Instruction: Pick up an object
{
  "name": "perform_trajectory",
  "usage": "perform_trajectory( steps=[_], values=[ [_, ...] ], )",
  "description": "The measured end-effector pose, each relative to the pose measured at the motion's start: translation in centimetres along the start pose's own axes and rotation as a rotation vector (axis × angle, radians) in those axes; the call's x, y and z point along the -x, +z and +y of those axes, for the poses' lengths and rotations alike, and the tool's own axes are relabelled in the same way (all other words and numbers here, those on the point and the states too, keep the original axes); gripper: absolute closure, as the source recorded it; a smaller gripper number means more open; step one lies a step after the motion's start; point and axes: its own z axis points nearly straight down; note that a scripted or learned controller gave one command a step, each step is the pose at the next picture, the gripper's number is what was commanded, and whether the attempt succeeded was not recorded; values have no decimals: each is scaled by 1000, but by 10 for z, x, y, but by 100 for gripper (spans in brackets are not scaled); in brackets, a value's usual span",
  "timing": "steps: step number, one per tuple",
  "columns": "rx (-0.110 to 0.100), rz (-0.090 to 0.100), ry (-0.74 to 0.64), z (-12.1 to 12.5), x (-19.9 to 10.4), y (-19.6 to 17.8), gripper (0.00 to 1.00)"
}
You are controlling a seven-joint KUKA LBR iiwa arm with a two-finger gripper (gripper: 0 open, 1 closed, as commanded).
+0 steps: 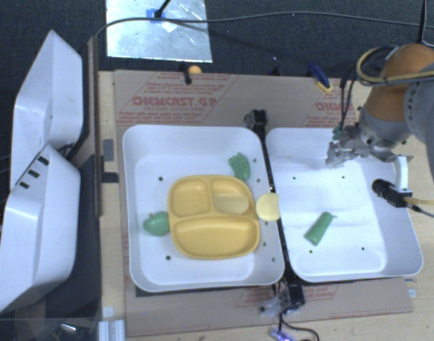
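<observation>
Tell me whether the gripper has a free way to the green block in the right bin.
Probably yes: the green block lies alone on the right bin's floor, and the gripper is above that bin.

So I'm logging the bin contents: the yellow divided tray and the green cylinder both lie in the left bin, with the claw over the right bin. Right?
Not quite. The camera view shows the green cylinder in the right bin, not the left. The yellow divided tray does lie in the left bin, and the claw is over the right bin.

Bench (202, 91) with two white bins (142, 190) (387, 258) side by side.
</observation>
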Motion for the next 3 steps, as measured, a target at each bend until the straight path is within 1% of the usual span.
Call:
perform_trajectory(
  steps=[1, 2, 3],
  values=[
    [3, 0, 0, 3, -10, -53, 100],
    [4, -1, 0, 7, -9, -117, 100],
    [0, 0, 0, 7, -8, -138, 100]
  ],
)
